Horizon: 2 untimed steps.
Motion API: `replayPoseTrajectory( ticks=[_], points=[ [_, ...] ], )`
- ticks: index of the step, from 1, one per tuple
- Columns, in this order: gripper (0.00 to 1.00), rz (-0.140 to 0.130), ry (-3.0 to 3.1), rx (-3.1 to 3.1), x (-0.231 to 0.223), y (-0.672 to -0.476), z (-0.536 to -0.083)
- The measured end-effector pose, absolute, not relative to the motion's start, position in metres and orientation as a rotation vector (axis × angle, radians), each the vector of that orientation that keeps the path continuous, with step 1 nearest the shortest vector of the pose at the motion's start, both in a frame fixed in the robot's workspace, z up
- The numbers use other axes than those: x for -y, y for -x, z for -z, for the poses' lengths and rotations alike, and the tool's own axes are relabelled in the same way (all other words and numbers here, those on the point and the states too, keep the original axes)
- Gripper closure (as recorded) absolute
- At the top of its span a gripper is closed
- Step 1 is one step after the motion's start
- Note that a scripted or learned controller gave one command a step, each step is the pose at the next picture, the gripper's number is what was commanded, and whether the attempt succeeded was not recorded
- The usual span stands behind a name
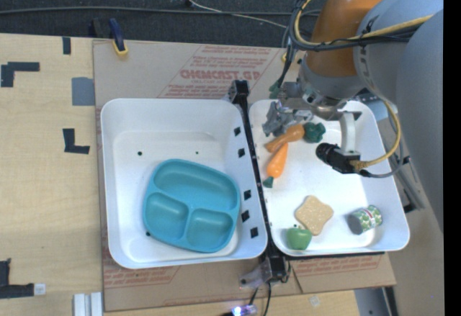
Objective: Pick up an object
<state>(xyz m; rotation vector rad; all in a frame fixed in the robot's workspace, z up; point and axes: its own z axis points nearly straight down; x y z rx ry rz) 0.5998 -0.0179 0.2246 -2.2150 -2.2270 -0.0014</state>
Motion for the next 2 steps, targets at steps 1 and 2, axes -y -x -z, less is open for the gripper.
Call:
replayPoseTrajectory(
  ticks=[1, 2],
  points=[
    [1.00, -0.001, 2.214, 2.228, -0.033, -0.620, -0.213],
    [1.00, 0.002, 2.214, 2.228, -0.083, -0.634, -0.227]
  ],
)
